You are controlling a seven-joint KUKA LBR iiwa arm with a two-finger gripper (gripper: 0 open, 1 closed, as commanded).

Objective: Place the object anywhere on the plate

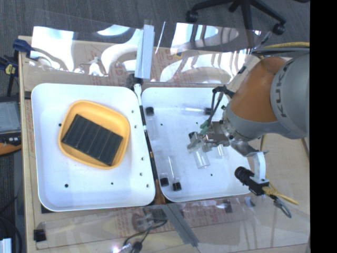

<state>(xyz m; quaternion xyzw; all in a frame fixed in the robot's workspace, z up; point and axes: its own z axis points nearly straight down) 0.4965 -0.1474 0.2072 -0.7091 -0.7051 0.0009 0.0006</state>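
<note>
My gripper (pixel 202 147) hangs over the right bin (pixel 174 115), its grip unreadable, while the dark object (pixel 92 138) already lies lengthwise on the yellow plate (pixel 118 123), well left.

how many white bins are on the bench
2. The left bin holds a yellow plate with a dark ridged block on it. The right bin lies beside it, under the gripper.
</note>
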